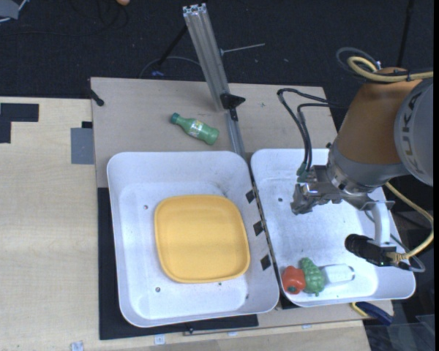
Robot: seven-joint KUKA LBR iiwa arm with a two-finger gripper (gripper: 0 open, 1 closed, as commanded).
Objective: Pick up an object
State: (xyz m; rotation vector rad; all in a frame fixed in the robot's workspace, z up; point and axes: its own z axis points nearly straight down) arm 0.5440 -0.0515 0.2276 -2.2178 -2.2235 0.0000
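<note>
Toy veg (305,277) lie at front of rt bin (278,196), red beside green. Gripper (304,202) hangs over bin's middle, apart from them; open or closed, can't tell.

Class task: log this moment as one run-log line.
gripper: over right bin, holding nothing visible | red and green objects: right bin's near edge | yellow plate: left bin

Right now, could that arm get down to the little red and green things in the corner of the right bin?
Probably yes. The gripper hangs over the same bin, and the red and green toys lie uncovered. They sit close to the near wall, which might crowd a grasp.
</note>
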